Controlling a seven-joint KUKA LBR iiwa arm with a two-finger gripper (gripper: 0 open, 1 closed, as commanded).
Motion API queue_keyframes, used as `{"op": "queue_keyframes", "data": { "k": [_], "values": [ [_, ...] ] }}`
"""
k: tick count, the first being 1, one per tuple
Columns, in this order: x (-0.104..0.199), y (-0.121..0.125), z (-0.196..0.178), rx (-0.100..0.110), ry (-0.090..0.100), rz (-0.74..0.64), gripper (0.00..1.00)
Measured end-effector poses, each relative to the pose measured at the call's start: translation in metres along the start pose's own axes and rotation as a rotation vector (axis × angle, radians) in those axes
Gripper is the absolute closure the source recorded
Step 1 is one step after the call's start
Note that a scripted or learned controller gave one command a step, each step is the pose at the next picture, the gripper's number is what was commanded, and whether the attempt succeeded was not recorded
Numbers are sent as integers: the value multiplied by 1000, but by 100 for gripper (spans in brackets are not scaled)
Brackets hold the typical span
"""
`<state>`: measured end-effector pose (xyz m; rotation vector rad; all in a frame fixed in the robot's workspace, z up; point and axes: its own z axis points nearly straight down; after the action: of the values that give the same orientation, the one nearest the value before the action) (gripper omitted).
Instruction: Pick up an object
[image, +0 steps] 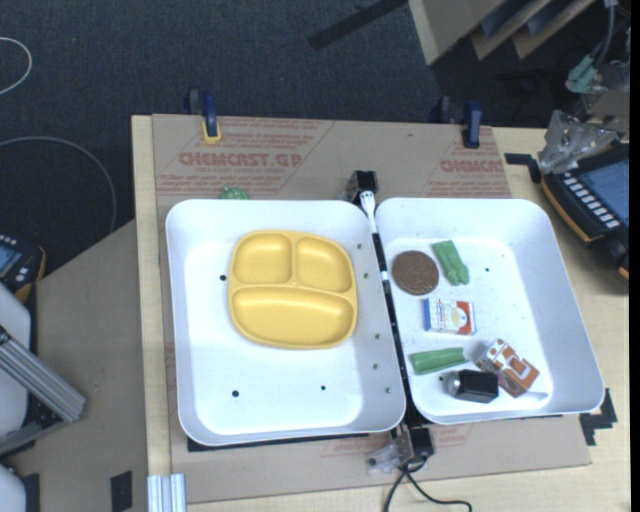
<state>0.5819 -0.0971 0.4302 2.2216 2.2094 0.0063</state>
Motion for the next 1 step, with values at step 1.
{"op": "queue_keyframes", "data": {
  "k": [1],
  "values": [
    [20,-29,105,21,5,-5,100]
  ]
}}
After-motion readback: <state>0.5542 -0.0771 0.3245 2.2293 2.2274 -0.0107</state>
